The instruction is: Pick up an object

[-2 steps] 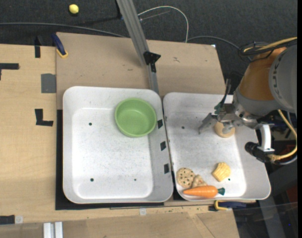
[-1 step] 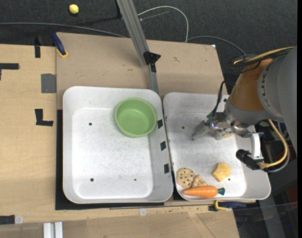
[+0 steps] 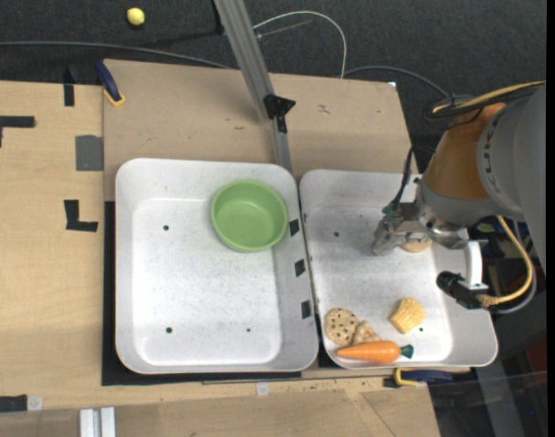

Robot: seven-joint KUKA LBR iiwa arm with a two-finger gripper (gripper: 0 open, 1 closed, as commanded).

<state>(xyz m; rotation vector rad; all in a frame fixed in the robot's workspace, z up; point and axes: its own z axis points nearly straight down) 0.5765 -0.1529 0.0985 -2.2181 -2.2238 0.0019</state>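
Hand: the hand [image 3: 398, 235] is low in the right bin [image 3: 350, 198], near its right edge. There seems to be a small tan thing [image 3: 416, 241] at its tips, but it is too blurry to tell what it is, and I cannot tell if the hand is open or closed.

Yellow piece: a small bumpy yellow toy [image 3: 406, 316] lies near the front right corner of the right bin. It looks light and stiff. I think a pinch across its narrow sides would work best.

Carrot: an orange toy carrot [image 3: 372, 352] lies flat along the front edge of the right bin. It looks smooth, so it may slip. I would grab it across the thick middle.

Cookies: two brown round cookies [image 3: 340, 323] sit just behind the carrot, touching it. They look flat and hard to get under.

Green bowl: a green bowl [image 3: 249, 215] sits at the back right of the left bin [image 3: 168, 271]. It looks light, and its rim is the place to pinch.
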